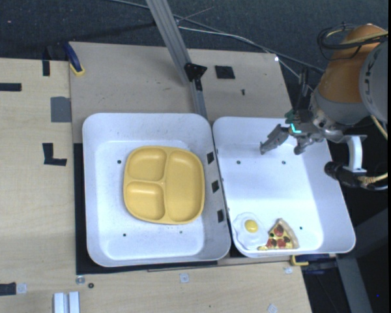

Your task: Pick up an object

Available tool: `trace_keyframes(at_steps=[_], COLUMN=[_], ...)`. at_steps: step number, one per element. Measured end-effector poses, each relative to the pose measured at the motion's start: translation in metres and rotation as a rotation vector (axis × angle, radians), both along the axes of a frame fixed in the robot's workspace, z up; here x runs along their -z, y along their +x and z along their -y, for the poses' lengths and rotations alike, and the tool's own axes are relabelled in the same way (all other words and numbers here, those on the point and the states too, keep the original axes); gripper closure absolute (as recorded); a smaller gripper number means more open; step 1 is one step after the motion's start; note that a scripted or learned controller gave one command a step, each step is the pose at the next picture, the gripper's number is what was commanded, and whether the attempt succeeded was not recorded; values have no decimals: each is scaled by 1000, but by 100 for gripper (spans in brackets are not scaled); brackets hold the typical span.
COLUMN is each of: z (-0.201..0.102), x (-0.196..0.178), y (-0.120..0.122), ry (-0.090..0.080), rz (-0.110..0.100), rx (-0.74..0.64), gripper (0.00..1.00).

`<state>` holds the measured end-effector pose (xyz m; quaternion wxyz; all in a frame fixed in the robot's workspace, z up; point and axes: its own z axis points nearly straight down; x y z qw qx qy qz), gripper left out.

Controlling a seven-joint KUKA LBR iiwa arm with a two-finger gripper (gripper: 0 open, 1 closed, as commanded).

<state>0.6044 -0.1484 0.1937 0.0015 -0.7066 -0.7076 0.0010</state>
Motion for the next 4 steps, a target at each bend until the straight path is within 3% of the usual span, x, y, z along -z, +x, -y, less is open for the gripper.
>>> trace_keyframes(at_steps=[1,3,4], z=[0,2,2], x=[-1,110,96], y=[1,-4,-3], ry=[0,-3,-5], rz=[2,5,9], rx=[0,0,-1], gripper=[0,0,100])
